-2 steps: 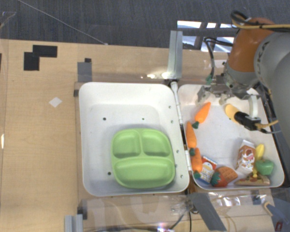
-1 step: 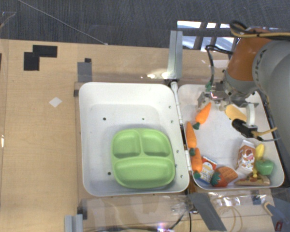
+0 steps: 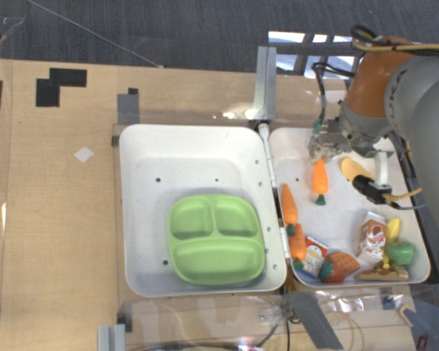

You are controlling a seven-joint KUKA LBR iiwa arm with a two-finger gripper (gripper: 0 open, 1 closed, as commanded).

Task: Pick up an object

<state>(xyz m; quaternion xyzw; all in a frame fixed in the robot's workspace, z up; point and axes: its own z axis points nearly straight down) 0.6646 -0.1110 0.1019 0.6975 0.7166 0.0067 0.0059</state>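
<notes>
Jaws point(image 3: 323, 146) low over carrot point(image 3: 320, 178), rt bin point(image 3: 336, 284).

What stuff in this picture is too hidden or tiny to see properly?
- The claw: the arm's wrist covers it from above, so whether it is gripping the carrot just below it cannot be told.
- The yellow piece: partly hidden under the arm and a black cable.
- The pile of toy food in the right bin's near corner: pieces overlap and are too small to name.
- The packet: its print is too blurred to read.

Bright even overhead light, soft shadows, glare on the metal divider point(image 3: 265, 86) — slightly soft focus
</notes>
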